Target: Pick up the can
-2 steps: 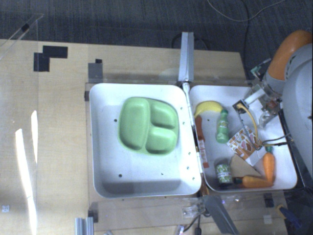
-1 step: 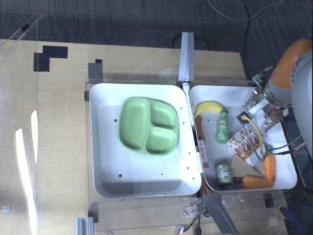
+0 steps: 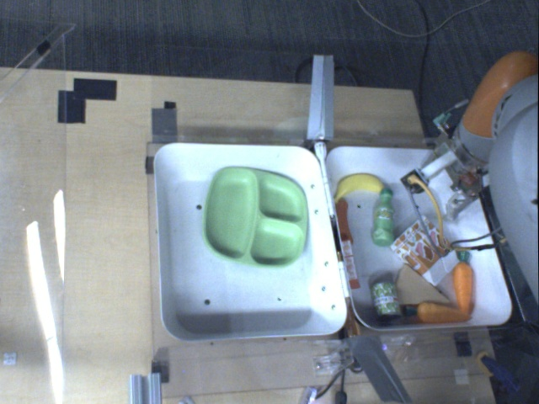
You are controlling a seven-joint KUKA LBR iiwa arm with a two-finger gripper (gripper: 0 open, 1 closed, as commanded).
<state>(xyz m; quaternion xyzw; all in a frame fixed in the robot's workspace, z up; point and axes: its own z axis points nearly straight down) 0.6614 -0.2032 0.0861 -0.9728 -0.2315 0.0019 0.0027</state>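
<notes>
Jaws [image 3: 461,178] hover over the right bin's [image 3: 497,314] far corner, well apart from the can [image 3: 385,297].

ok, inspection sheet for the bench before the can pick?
surface: wooden bench, two white bins side by side
job's things: can upright in right bin, near front wall
clutter: green divided tray in left bin; banana, green bottle, two carrots, patterned packet in right bin
hand: hand over right bin's far right side, apart from can
cables: black cable on floor behind bench
surroundings: dark carpet
</notes>
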